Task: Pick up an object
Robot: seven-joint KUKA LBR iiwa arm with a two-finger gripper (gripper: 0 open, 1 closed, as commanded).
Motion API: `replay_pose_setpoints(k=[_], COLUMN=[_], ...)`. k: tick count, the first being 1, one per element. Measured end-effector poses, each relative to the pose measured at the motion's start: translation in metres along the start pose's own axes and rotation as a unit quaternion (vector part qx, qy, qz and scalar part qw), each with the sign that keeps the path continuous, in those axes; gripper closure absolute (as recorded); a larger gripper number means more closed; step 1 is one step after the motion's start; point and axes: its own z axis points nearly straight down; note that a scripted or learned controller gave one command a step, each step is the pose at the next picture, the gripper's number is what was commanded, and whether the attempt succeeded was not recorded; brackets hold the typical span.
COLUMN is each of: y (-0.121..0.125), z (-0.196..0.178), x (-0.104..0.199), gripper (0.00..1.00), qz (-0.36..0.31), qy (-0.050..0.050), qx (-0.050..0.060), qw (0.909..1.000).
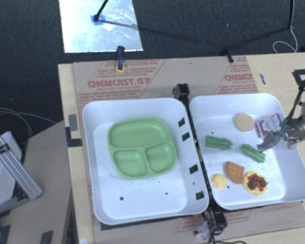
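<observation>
Over the right bin (293, 183), the pincer (268, 141) hangs by the far-right wall; whether it is spread or pressed together cannot be told. A red-and-white packet (266, 125) lies just above it, a green bean pod (252, 153) just left, and a tan round cookie (244, 122) farther up-left.

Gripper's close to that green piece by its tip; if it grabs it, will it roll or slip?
The green piece is long, narrow and ridged, lying flat and slanted on the right bin floor, so it probably rolls sideways if nudged. It looks like small toy food, likely light and stiff. The gripper sits at its upper end; an off-centre pinch may pivot it.
</observation>
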Motion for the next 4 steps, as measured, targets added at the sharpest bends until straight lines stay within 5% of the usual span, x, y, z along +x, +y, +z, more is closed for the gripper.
replay_pose_setpoints(k=[1,2,3,4], y=[0.051,0.070,0.006,0.010], z=[0.130,0.126,0.127,0.115], x=[-0.012,0.018,0.036,0.034], gripper=[0.00,0.00,0.00,1.00], qz=[-0.002,-0.002,0.001,0.001], qy=[0.000,0.000,0.001,0.000], qx=[0.000,-0.001,0.003,-0.001], qw=[1.0000,1.0000,1.0000,1.0000])
